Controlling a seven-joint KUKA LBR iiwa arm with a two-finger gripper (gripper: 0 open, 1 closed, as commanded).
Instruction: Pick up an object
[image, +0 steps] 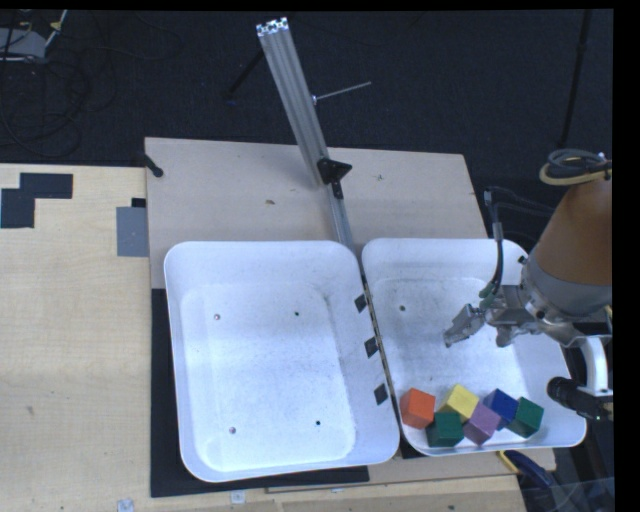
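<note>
Blocks hug near rim — claw above.

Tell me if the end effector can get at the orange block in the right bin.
Probably yes: the end effector is above bare bin floor, and the orange block sits at the cluster's open left end.

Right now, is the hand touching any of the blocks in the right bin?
Apart. In the camera view the hand hovers over bare floor in the middle of the right bin, while the blocks cluster at its near edge, white bin floor showing between them.
</note>
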